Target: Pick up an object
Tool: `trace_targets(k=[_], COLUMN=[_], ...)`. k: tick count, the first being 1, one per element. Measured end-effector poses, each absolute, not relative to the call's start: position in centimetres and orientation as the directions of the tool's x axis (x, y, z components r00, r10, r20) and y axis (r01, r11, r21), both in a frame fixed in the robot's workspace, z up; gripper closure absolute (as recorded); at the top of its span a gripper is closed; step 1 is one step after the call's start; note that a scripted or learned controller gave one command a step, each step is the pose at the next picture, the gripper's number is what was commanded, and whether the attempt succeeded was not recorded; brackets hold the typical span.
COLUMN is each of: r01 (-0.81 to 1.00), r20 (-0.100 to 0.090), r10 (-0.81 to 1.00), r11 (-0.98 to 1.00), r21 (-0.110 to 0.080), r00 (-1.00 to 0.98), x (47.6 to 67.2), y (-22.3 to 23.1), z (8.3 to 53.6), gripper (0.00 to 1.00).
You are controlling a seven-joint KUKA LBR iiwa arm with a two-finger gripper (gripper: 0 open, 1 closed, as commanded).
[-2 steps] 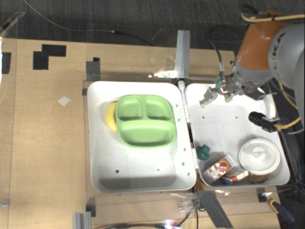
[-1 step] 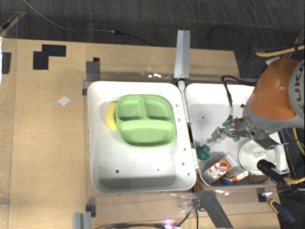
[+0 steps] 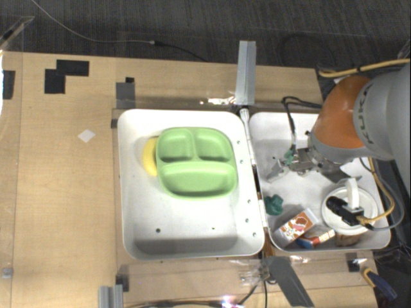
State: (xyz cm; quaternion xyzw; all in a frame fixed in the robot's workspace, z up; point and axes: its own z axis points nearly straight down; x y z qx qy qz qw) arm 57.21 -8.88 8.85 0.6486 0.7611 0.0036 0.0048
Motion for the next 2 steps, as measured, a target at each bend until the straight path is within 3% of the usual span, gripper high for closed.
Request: trace_targets(k=[1, 2], r01=[0.987, 0.987], r20=[-0.006, -0.006], r10=[0.987, 0.987], r11=[0.159, 0.160], r21=[0.019, 0.019], r00=[-0.159, -0.160], x=[57.48, 57.47], y=[-8.94, -8.94], z=[10.17, 10.16], gripper=[1.00, 0.00])
